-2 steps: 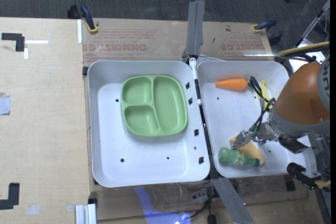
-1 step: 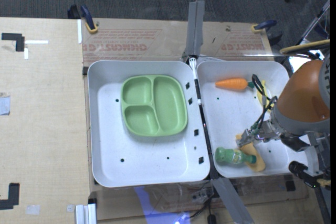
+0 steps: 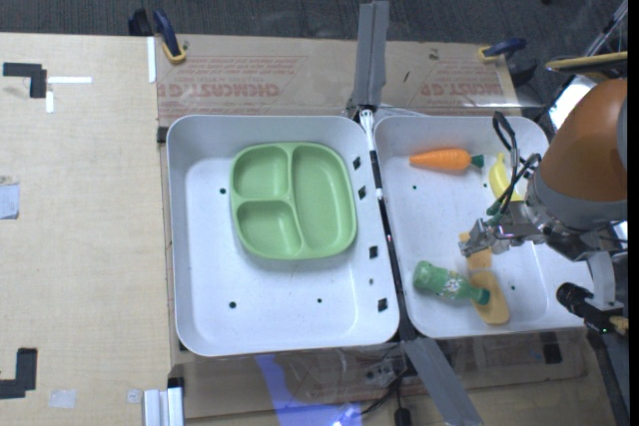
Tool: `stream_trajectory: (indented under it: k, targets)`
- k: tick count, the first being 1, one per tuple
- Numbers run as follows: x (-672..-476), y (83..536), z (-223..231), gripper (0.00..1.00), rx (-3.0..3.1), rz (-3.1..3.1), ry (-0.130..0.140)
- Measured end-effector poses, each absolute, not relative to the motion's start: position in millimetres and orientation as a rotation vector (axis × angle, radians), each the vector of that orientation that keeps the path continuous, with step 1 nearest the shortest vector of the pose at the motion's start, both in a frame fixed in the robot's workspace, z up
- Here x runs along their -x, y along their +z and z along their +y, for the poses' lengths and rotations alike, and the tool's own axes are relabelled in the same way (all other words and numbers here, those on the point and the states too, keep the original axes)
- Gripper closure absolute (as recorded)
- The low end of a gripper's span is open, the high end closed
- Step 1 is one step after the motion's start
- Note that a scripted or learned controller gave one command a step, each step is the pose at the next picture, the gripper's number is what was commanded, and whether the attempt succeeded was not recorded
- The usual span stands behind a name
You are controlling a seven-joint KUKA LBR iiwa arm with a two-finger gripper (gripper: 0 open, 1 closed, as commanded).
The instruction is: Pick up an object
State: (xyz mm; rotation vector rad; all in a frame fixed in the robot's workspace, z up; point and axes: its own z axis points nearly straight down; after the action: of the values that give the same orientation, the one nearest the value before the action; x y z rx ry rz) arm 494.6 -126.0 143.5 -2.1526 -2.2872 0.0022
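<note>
On the worktop, the hand (image 3: pixel 483 239) hangs low inside the right bin (image 3: pixel 429 314), near its right wall, though whether it is apart or together cannot be told; just below it lie a green bottle (image 3: pixel 442 281) and an orange-yellow piece (image 3: pixel 491 302); a carrot (image 3: pixel 440 159) rests near the bin's far edge; the left bin (image 3: pixel 200 314) carries a green divided plate (image 3: pixel 294 201).

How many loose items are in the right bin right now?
4 visible: carrot near the far wall, yellow piece beside it, green bottle near the front, orange piece against it. The arm may hide more.
</note>
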Motion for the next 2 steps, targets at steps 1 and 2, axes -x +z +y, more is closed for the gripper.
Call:
stream_trajectory:
  k: [1,2]
  targets:
    - [-538.6,190.8,-79.9,1.00,2.336,-2.100,0.005]
    - [-519.5,197.0,-26.2,1.00,2.407,-2.016,0.006]
